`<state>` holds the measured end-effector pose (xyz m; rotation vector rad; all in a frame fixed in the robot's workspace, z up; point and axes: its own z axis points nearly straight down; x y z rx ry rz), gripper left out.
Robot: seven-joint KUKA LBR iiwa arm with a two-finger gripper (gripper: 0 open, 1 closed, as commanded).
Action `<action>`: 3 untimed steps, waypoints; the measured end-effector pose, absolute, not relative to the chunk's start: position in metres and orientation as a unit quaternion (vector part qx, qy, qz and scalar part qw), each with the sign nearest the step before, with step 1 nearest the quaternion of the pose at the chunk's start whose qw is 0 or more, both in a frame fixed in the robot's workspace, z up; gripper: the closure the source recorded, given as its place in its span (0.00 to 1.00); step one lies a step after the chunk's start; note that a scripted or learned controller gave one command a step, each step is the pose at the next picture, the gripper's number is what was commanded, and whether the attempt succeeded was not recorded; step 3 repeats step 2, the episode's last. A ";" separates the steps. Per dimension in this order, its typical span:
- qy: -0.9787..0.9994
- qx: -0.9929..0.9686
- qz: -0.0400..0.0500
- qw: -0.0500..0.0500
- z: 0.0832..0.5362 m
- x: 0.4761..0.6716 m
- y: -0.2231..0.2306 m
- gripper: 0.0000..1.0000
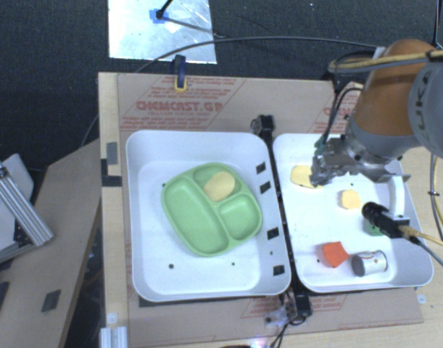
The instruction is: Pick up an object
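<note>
My gripper [320,174] hangs low in the right bin [308,267], its tip right at a pale yellow flat piece [300,175] near the bin's left wall. A small yellow block [349,199] lies just right of the gripper. An orange block [334,254] and a silver can [369,262] on its side lie toward the bin's front. A green object [373,228] is partly hidden under a black fitting at the right.
The left bin [148,267] holds a green divided plate [209,209] with a yellow lump [220,185] in its upper compartment. A black divider with clips [275,201] runs between the bins. The grey arm [395,107] covers the right bin's far corner.
</note>
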<state>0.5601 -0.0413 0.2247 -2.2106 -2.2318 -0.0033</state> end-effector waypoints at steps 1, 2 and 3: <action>-0.711 -0.703 -0.002 0.000 0.233 0.564 0.019 1.00; -0.711 -0.704 0.000 0.001 0.219 0.561 0.073 1.00; -0.711 -0.704 0.000 0.001 0.219 0.561 0.073 1.00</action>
